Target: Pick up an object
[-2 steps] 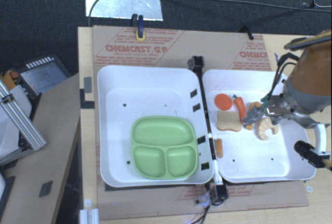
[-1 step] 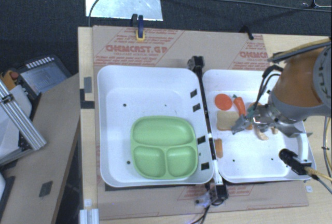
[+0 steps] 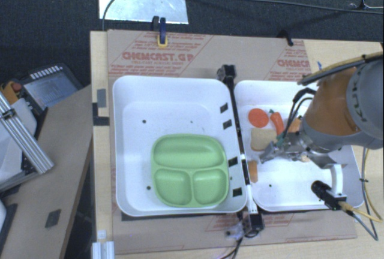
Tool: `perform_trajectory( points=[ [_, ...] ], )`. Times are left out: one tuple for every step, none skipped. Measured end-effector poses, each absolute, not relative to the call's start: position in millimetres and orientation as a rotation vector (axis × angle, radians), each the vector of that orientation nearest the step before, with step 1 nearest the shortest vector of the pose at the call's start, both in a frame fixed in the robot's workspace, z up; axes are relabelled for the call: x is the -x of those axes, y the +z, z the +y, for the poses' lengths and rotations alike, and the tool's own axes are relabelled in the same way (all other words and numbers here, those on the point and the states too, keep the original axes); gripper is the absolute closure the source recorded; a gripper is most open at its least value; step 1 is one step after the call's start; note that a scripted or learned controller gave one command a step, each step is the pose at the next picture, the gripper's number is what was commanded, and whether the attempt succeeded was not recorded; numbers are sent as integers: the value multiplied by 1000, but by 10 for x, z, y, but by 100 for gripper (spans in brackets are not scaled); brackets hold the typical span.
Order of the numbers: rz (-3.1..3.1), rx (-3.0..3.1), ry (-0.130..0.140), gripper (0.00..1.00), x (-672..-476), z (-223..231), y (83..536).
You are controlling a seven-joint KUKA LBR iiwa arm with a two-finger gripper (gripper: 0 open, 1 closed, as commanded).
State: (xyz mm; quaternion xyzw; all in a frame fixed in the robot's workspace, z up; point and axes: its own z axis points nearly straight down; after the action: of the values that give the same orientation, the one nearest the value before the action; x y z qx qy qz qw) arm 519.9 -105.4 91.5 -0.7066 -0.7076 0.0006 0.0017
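Your end effector (image 3: 271,151) hovers low in the right bin (image 3: 288,201), just beside a tan piece (image 3: 259,139); you cannot tell its opening. An orange disc (image 3: 258,117) and carrot (image 3: 277,123) lie nearby. The left bin (image 3: 129,102) holds a green tray (image 3: 189,169).

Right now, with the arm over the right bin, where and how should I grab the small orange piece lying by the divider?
Take the small orange piece across its narrow width at mid-length, coming straight down. It lies flat with its long axis running along the right bin's left wall, so set the fingers either side of it. The wall sits close, so clearance there looks tight. The gripper hovers nearby.
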Motion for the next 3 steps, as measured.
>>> perform_trajectory(
  points=[
    [-2224,2220,-1,100,-5209,-1061,1047],
    [-2225,2225,-5,100,-5130,-1105,1585],
    [-2231,2222,-7,100,-5225,-1162,2173]
  ],
)
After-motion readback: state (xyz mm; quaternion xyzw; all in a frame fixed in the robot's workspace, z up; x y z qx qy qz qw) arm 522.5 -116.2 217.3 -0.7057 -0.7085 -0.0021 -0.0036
